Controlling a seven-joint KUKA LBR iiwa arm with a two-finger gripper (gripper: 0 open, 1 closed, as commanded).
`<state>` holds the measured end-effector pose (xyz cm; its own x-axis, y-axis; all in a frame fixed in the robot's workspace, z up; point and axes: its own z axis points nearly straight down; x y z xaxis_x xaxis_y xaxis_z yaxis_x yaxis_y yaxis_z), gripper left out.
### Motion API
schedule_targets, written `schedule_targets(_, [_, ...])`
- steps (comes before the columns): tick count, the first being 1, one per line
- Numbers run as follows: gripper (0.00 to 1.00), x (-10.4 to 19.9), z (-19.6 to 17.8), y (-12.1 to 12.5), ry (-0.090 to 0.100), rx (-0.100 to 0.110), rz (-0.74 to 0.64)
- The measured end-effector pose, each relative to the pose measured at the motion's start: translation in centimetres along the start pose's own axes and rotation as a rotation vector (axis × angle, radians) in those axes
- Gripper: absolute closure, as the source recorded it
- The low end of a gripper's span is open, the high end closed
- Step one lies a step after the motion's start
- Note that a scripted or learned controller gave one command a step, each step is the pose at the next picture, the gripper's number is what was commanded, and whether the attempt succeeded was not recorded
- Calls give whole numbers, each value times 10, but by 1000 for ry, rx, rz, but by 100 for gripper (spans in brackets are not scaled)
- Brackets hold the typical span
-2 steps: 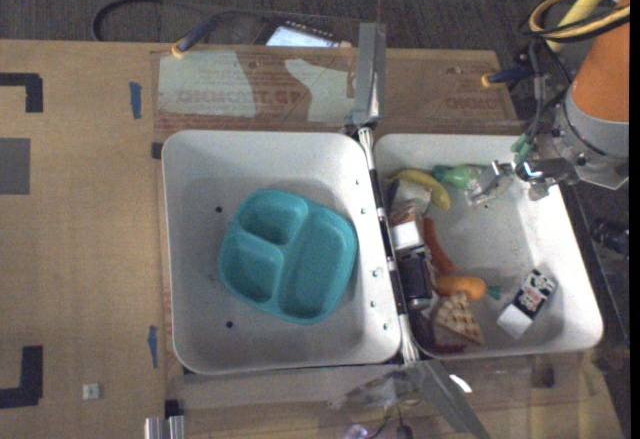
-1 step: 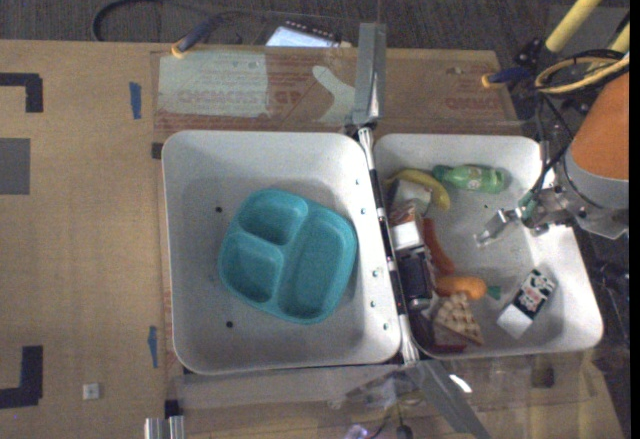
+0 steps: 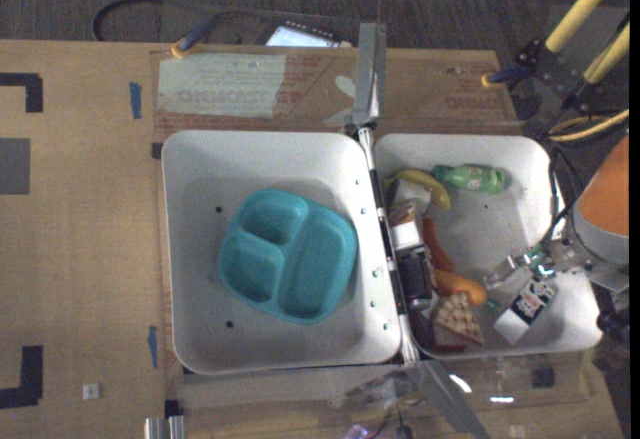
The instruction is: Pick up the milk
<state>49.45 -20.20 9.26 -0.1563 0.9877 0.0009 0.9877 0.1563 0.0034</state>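
The milk point(image 3: 527, 306) is a small white carton with blue and black print, lying tilted near the front right corner of the right bin point(image 3: 520, 152). My gripper point(image 3: 520, 269) hangs just above and slightly left of the carton, reaching in from the right under the orange-banded wrist point(image 3: 610, 202). Its fingers look spread and open, and nothing shows between them. The carton rests on the bin floor, apart from the gripper.
Along the right bin's left side lie a banana point(image 3: 425, 185), a green bottle point(image 3: 470, 176), a red strip point(image 3: 432, 239), an orange piece point(image 3: 460, 284), a waffle-like slice point(image 3: 458, 318) and dark boxes point(image 3: 415, 277). The left bin point(image 3: 190, 227) holds a teal divided plate point(image 3: 288, 255).
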Motion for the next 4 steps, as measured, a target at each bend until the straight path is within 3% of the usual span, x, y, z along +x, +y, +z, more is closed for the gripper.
schedule_targets(1, [100,-1,-10,0,-1,-3,3])
schedule_targets(2, [100,73,-107,8,-1,2,-71])
schedule_targets(3, [100,159,-91,10,0,5,-77])
schedule_targets(4, [100,330,-119,37,-1,3,11])
